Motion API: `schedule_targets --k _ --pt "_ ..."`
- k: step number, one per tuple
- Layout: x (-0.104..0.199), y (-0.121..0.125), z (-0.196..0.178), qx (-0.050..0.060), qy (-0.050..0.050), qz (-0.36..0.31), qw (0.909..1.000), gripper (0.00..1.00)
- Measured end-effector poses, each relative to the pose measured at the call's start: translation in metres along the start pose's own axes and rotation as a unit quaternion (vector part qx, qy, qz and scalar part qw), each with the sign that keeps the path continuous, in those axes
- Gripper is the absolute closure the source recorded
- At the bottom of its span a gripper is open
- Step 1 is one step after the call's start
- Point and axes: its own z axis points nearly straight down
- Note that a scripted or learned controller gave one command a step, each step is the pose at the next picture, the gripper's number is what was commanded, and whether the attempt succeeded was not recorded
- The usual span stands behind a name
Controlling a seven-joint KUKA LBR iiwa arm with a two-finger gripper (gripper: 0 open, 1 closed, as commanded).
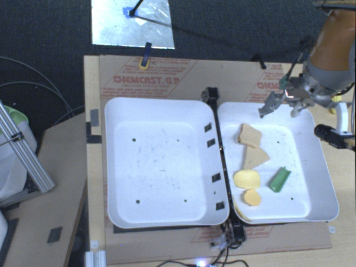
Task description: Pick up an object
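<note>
Four objects [256,160] in right bin [317,177]; claw [283,105] above rim

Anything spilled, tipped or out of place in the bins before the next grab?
Nothing stands out. The tan blocks, yellow pieces and green block all lie inside the right bin; the gripper hangs open above its far edge.

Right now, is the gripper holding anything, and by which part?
Nothing is held: the gripper hangs open over the right bin's far edge.

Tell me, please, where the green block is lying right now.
The green block lies in the right bin, toward its near right part, just right of the two yellow pieces and below the tan wedges.
</note>
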Motion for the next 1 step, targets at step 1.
schedule_targets --k 1 --pt "0.0295 -0.0411 0.1149 0.006 0.002 0.0 1.0 0.0"
